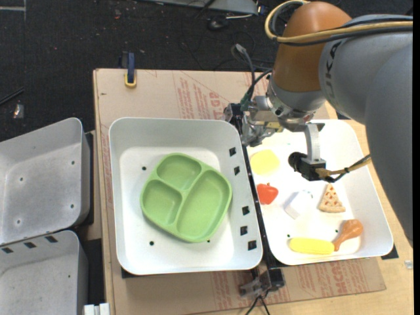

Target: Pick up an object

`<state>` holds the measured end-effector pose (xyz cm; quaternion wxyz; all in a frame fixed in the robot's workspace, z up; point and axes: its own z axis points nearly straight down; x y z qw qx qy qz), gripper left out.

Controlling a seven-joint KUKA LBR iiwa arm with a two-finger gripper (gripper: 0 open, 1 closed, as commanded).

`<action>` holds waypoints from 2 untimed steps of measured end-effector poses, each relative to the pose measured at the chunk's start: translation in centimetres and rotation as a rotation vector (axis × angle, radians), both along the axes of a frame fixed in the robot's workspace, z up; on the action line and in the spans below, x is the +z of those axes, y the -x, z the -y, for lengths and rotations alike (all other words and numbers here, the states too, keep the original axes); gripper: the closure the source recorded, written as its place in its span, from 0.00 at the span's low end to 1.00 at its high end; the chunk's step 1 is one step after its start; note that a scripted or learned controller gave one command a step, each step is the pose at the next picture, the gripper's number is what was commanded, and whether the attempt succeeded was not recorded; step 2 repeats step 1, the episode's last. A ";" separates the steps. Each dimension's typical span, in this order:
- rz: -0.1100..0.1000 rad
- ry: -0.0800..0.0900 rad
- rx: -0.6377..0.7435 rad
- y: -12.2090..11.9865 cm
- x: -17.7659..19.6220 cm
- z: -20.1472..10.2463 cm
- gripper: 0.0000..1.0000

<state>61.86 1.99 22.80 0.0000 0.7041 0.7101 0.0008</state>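
Where the grey arm reached in from the right, its pincer [253, 128] hung over the top left corner of the right bin [367, 176], close to the edge it shares with the left bin [125, 176]. Whether the pincer was spread or pressed together could not be told, and nothing could be seen in its grip. Just below it a flat yellow piece [264, 161] lay on the bin floor, and below that, apart from it, a small red piece [267, 193]. To the right of the red piece lay a white block [298, 204], and just beside the block a pizza slice [331, 200]. Nearer the bottom edge lay a long yellow piece [311, 245], with a drumstick [348, 233] at its right end; whether the two touched could not be told. In the left bin a green divided plate [187, 195] lay alone near the middle, turned at a slant. Both bins rested on a brown board [177, 87] covering the desk, with a blue clamp [130, 69] at its top edge.
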 end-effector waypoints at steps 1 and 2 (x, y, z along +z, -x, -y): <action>-0.002 0.001 -0.001 0.2 -0.8 -5.5 1.00; -0.002 0.001 -0.001 0.2 -0.8 -5.5 1.00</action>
